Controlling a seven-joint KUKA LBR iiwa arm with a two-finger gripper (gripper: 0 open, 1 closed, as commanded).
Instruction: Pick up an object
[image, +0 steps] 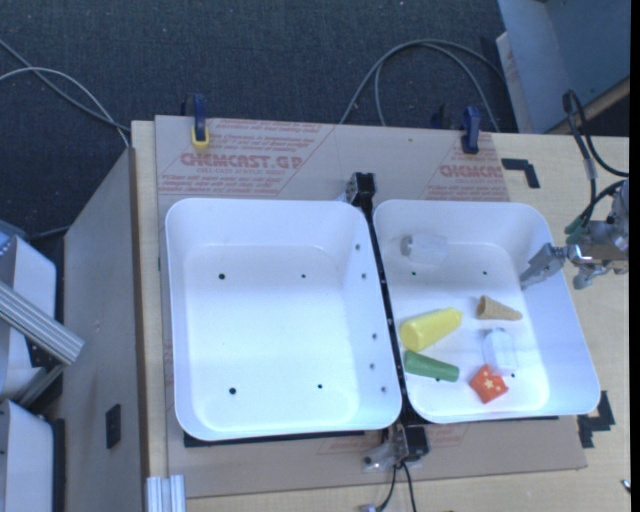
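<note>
The right bin (560, 330) holds several small objects. A yellow cone-like piece (431, 327) lies near its middle, with a green cylinder (431, 366) just below it. A tan wedge (497, 309) lies further right, a clear white piece (497, 350) under it, and a red block (489, 384) near the front wall. A clear cup (425, 246) lies at the back left. My gripper (560, 271) hovers over the bin's right rim, open, with nothing between its fingers, up and to the right of the tan wedge.
The left bin (190, 300) stands beside the right one, with a black divider clamp (361, 186) between them at the back. Blue clamps (200, 118) hold the board. Cables (585, 130) hang at the right near the arm.
</note>
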